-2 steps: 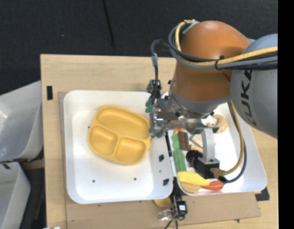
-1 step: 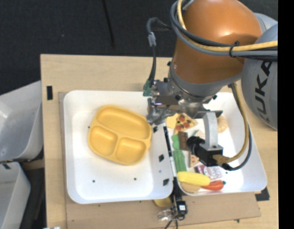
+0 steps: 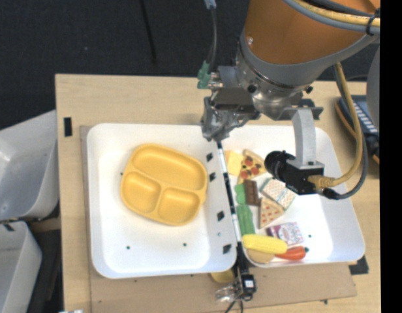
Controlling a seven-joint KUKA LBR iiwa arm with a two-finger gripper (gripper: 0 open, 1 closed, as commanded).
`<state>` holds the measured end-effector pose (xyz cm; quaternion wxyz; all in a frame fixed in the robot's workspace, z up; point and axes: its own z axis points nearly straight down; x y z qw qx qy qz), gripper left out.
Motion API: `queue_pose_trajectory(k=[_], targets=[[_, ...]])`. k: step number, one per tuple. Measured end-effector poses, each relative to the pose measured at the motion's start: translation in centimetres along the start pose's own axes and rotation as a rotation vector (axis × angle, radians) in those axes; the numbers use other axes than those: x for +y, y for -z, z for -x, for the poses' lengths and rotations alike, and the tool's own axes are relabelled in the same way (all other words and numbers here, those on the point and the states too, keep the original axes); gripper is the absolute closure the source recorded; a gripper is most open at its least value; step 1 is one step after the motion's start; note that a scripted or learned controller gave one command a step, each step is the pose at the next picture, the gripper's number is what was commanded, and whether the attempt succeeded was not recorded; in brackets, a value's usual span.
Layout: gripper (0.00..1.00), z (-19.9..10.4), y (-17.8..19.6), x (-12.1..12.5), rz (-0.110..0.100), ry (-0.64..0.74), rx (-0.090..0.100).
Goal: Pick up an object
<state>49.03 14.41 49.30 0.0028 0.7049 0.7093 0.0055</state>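
Observation:
My gripper (image 3: 215,128) hangs over the far end of the ridge between the two bins, above the back rim, with nothing visibly held. In the right bin (image 3: 331,230) lie several toy foods: a pizza slice (image 3: 252,166), a yellow wedge (image 3: 233,163), a brown chocolate bar (image 3: 251,192), a green stick (image 3: 244,212), a checkered cracker (image 3: 278,192), a triangular sandwich piece (image 3: 270,212), a purple packet (image 3: 286,232), a corn cob (image 3: 265,244) and a red chili (image 3: 292,253). All lie nearer the camera than the gripper.
A yellow divided plate (image 3: 164,184) fills the middle of the left bin (image 3: 109,243). A black unit on a grey bracket (image 3: 291,171) hangs from the arm over the right bin's centre. The arm's orange-banded body (image 3: 299,18) covers the back right. Cables (image 3: 348,175) loop at the right.

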Motion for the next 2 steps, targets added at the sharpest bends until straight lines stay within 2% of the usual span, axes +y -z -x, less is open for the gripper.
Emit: queue_pose_trajectory(k=[1,2], targets=[[1.00,-5.5,-6.8,-0.1,-0.016,0.001,-0.006],[1.00,0.2,-16.2,-0.3,-0.022,-0.011,-0.010]])
